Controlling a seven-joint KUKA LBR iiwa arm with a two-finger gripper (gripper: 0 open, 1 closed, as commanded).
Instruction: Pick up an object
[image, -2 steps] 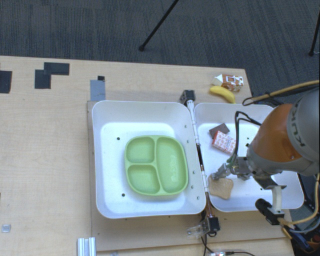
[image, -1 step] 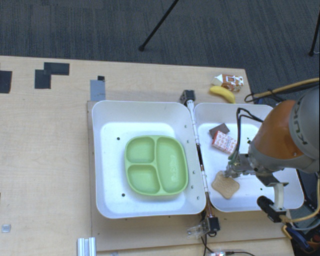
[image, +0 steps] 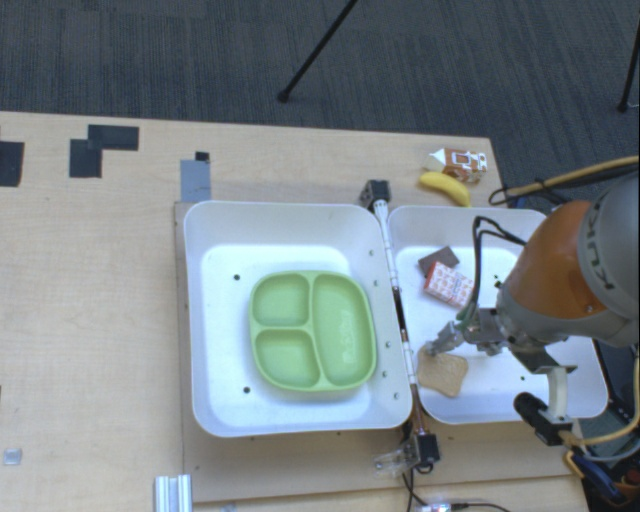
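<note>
My gripper (image: 447, 342) reaches into the right bin (image: 480, 405) from the right, low over the bin's left side. Its tips hang just above a tan slice of bread (image: 444, 376) lying near the bin's front left corner. A red and white patterned packet (image: 449, 288) lies further back in the same bin, with a small brown block (image: 438, 261) just behind it. Nothing shows between the fingers. The orange band of the arm (image: 555, 270) covers the right part of the bin.
The left bin (image: 215, 330) holds a green three-compartment plate (image: 312, 331). Outside the bins, on the bench behind the right bin, lie a yellow banana (image: 444, 187) and a small carton (image: 462, 160). Cables run along the bench's right side.
</note>
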